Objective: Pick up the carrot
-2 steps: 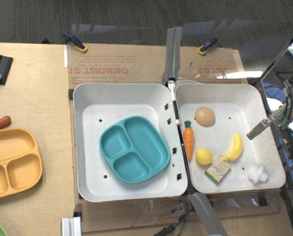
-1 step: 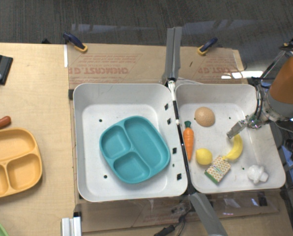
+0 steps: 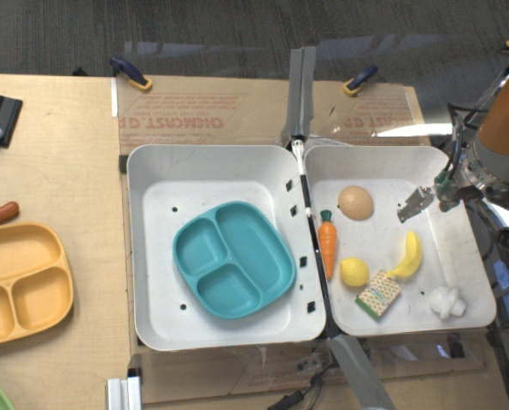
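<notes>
The arm is reached in from the frame's right, its end effector (image 3: 418, 203) seen empty and open, well apart from the carrot (image 3: 327, 243), which is laid upright in the frame, green top uppermost.

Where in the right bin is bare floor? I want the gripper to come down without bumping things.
Free: right bin floor behind the egg, and between carrot and egg. Crowded: front, where lemon, banana and sponge cluster.

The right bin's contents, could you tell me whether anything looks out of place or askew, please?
Mostly not. The carrot lies tight against the right bin's left wall, by the divider, an awkward place. The egg, lemon, banana, box and a white wad lie loosely scattered. Nothing looks spilled or damaged.
</notes>
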Controlling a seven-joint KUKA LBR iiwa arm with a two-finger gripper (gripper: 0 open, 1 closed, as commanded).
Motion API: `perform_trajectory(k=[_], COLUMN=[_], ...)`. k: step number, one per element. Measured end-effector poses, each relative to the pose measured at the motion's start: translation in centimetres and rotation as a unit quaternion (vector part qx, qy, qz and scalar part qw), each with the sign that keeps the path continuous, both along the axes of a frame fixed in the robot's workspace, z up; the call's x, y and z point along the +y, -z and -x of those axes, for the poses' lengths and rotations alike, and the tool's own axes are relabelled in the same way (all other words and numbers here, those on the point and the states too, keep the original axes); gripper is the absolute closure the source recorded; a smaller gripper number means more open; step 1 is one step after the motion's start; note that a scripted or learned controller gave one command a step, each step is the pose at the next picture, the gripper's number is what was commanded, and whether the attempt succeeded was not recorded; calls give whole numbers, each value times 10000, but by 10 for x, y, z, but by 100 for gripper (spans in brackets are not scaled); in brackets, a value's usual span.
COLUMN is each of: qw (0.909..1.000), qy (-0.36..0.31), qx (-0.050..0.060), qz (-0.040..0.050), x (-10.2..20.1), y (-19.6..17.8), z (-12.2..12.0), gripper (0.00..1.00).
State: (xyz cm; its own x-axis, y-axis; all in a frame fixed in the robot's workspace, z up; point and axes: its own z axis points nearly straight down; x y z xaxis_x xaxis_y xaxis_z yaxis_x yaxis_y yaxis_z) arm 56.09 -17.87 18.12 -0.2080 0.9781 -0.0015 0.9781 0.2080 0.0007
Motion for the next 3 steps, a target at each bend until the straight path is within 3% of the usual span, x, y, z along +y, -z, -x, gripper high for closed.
perform_trajectory(k=[1, 2, 3], qw=[9958, 9936, 9693], qy=[-917, -1126, -2458], qx=[10, -6, -9], qz=[-9, -12, 6], x=[-38, -42, -43], y=[89, 89, -8], z=[37, -3, 41], gripper=[0, 0, 0])
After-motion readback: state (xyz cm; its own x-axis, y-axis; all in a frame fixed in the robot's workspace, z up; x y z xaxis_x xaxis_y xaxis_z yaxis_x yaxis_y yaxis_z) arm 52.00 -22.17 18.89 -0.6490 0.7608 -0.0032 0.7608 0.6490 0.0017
